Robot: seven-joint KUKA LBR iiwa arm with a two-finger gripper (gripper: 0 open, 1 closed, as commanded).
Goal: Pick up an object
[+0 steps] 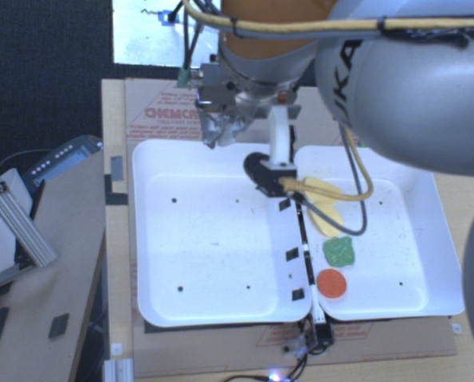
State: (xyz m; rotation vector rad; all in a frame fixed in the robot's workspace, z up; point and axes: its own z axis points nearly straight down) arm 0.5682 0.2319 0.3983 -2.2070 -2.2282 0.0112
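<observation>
The nearest candidate is the orange disc (331, 283), lying flat in the right bin (400, 237) close to the seam where the 2 bins meet. Just beyond it sits the green lump (339, 251), and farther on the pale yellow piece (326, 213), long and slightly curved. All 3 things are in that bin, on its left side.

The tool (218, 130) hangs at the far rim of the left bin (205, 245), well apart from every one of them. Whether it stands wide or narrow I cannot tell from this angle.

To do the step well, the tool would likely have to travel right and nearer, over the seam, before it descends. The green lump looks the best target: it stands proud of the floor and has bare white on its right. The disc is low and may slip from a pinch. The yellow piece lies under a loop of cable, which could snag. A descent too near the seam risks striking the bin walls.

The bins rest on a cardboard sheet (161, 110) with red print, laid on the pale table (113, 118). At the left a lower tan surface (69, 245) carries a metal rail (17, 221) and a grey device (65, 156). Beyond is dark floor (45, 54) with 1 bright patch (145, 30).
</observation>
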